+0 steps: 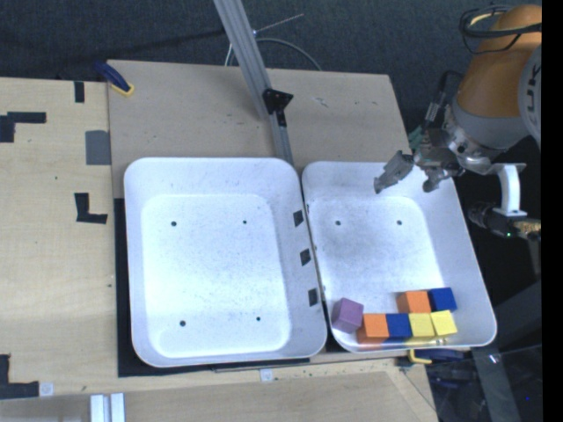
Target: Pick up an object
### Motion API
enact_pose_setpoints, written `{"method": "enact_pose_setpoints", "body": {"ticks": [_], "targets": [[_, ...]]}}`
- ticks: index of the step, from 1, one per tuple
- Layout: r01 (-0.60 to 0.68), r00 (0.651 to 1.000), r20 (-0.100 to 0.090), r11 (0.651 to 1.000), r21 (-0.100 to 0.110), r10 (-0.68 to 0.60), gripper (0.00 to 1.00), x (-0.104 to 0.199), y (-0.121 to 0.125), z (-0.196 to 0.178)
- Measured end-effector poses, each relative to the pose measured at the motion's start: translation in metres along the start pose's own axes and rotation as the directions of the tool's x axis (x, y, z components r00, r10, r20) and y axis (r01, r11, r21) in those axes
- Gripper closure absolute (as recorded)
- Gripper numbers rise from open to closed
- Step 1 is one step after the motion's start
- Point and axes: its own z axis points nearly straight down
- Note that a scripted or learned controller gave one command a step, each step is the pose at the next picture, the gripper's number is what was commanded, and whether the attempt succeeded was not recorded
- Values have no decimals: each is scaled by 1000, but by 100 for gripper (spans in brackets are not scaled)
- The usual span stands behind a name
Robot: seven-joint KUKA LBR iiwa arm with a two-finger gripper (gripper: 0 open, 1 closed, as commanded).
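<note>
Six blocks (pixel 400 317), well below gripper (pixel 410 177)

Even, soft overhead light, mild glare on the left bin (pixel 211 170) floor, faint shadows, slightly grainy, dark surround beyond the bench (pixel 53 236)

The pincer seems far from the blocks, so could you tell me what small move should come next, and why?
Probably a move toward the near edge of the right bin. The pincer hangs open over the bin's far edge with nothing between its fingers, while the blocks sit clustered at the near edge, the purple block standing a little apart at the left of the group.
</note>
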Motion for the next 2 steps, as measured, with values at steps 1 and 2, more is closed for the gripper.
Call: {"method": "enact_pose_setpoints", "body": {"ticks": [1, 2], "targets": [[1, 1000, 0, 1000, 4, -1, 0, 16, 27, 61], [-1, 1000, 0, 1000, 2, 1, 0, 34, -16, 45]]}}
